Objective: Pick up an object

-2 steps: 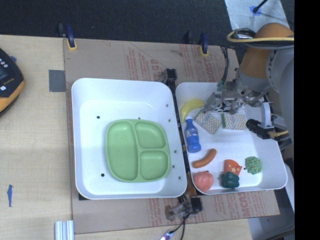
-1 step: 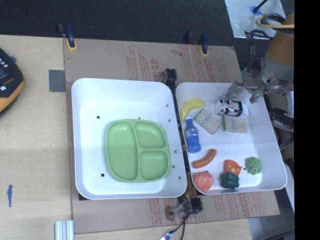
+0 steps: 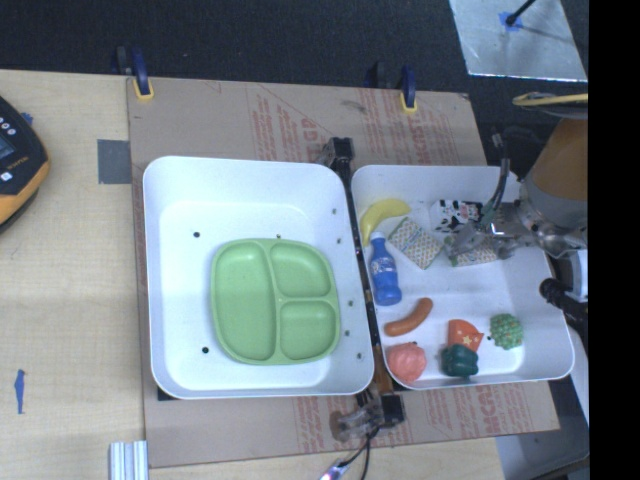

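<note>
Clamped wiring (image 3: 362, 423) at the table's (image 3: 70, 298) near edge sits below two white bins: the left bin (image 3: 170, 268) carries a green divided plate (image 3: 275, 300), the right bin (image 3: 530, 288) a banana (image 3: 383, 214), blue bottle (image 3: 383, 273), sausage (image 3: 408, 317) and other small toys. The hand (image 3: 478, 233) hangs over that bin's far right corner beside a patterned packet (image 3: 416, 242), whether spread or closed cannot be told. With objects crowded there, a descent risks nudging them or closing on nothing.
</note>
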### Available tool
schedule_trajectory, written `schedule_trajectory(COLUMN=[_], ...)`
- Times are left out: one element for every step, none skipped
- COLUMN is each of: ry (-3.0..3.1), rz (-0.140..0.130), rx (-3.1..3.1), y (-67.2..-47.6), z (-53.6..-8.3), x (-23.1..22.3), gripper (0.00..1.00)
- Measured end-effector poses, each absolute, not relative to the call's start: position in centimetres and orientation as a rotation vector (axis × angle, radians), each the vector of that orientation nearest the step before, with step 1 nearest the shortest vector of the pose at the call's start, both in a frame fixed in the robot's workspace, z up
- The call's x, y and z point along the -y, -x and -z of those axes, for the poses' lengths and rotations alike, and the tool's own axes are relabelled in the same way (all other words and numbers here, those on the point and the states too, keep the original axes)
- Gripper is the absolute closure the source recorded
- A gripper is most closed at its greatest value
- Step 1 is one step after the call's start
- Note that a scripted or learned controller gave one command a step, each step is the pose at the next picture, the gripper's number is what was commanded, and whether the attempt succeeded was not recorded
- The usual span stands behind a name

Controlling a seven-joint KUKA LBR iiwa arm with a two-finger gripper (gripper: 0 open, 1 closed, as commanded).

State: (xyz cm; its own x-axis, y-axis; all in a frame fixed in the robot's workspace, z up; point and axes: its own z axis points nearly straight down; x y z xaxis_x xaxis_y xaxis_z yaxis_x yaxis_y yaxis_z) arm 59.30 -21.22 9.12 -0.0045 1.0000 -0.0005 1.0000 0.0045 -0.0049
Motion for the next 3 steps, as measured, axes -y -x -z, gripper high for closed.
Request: schedule_trajectory(ry=[2.205,2.215,2.197], rz=[-0.031,-0.006,-0.03], rx=[2.21,2.224,2.211], y=[-65.0,-55.7,-65.2], z=[-9.4,-9.2,-9.4], x=[17.6,18.5,18.3], gripper=[0.0,0.0,0.0])
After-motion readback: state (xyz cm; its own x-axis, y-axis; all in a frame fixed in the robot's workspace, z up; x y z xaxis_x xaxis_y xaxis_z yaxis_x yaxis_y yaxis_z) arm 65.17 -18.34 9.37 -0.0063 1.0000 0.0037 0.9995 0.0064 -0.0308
